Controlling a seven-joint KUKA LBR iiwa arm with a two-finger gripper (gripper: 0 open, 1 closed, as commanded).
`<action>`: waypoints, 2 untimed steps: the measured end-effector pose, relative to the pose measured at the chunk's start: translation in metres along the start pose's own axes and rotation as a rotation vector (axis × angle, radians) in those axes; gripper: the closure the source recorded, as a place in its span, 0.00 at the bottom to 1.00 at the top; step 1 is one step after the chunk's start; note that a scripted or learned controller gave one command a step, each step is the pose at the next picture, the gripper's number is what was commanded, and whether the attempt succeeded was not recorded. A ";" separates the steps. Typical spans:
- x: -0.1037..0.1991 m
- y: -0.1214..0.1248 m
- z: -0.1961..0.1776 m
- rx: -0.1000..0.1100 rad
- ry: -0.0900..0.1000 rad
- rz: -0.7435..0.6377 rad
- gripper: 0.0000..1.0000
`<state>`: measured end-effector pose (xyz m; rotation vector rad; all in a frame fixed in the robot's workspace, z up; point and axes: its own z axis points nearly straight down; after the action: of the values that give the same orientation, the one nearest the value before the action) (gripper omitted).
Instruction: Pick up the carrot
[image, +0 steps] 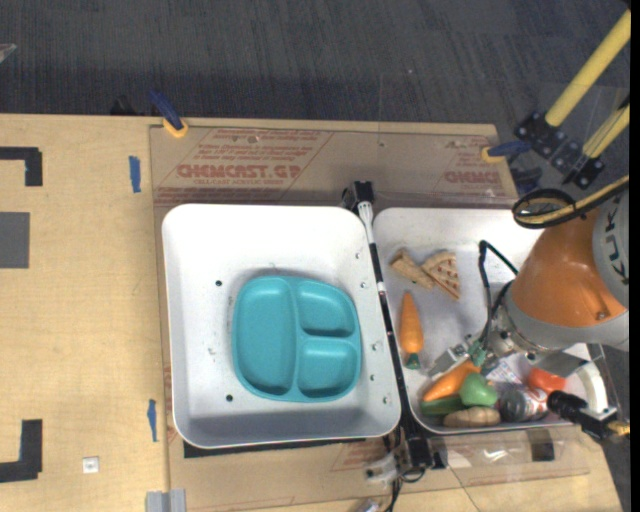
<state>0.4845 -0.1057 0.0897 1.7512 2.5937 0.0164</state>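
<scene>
Lying in the right bin (440, 222), the carrot (411, 326) sits beside the end effector (478, 357).

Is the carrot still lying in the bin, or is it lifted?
Lying in the right bin. The carrot rests flat on the floor near its left wall, apart from the tool.

Bright, even overhead light; soft shadows hug the white bins (200, 300), mild glare, slight overall softness.
</scene>
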 end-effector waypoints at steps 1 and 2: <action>-0.003 0.003 -0.012 -0.008 -0.009 0.001 1.00; -0.003 0.002 -0.012 -0.007 -0.008 0.001 0.00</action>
<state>0.4875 -0.1075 0.1013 1.7471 2.5836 0.0182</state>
